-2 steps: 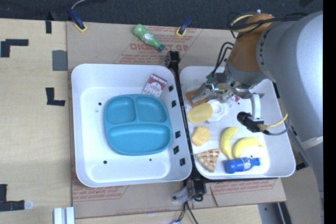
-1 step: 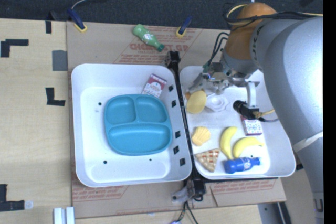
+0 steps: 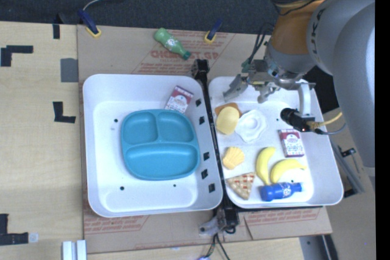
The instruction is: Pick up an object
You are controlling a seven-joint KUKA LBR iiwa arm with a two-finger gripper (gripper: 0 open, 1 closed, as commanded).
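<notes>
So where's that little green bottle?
The green bottle lies outside both bins, on the cardboard just beyond the left bin's far edge, between two blue and yellow clamps, lying on its side.

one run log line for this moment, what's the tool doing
stage: reaching | tool: open, holding nothing, over back of right bin | nearest: bread roll, fried egg | left bin: blue plate, small carton

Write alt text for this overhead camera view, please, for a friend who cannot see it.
A robot arm's open gripper hovers over the right bin of toy food, including a banana and a blue bottle. The left bin holds a blue divided plate and a small carton.
</notes>
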